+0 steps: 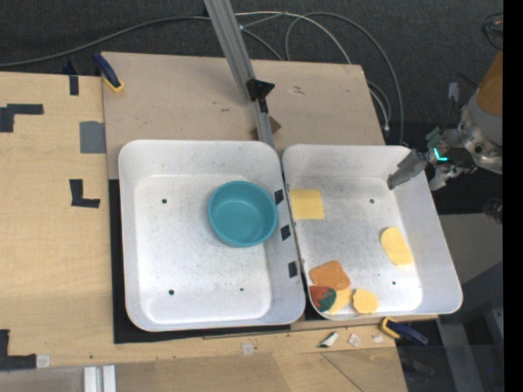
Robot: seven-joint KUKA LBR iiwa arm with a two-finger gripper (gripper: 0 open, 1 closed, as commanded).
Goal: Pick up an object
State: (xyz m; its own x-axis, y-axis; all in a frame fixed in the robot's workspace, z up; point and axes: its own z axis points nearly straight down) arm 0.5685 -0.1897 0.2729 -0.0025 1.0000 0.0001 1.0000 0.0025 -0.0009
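My gripper (422,175) hangs over the upper right rim of the right bin (425,219), open, with nothing between its fingers. One grey finger (404,172) slants down toward the bin's inside. In that bin lie a flat yellow square (308,204) near the left wall and a yellow oval piece (396,246) on the right. An orange lump (329,273), a red and green piece (325,300) and a small yellow round piece (364,301) sit at the front. A teal bowl (241,212) stands in the left bin (147,243).
A grey pole (233,43) slants down to a bracket at the back between the bins. Cables (343,31) run over the board behind. A blue and yellow clamp (109,72) sits at the board's back left, another (402,330) at the front right.
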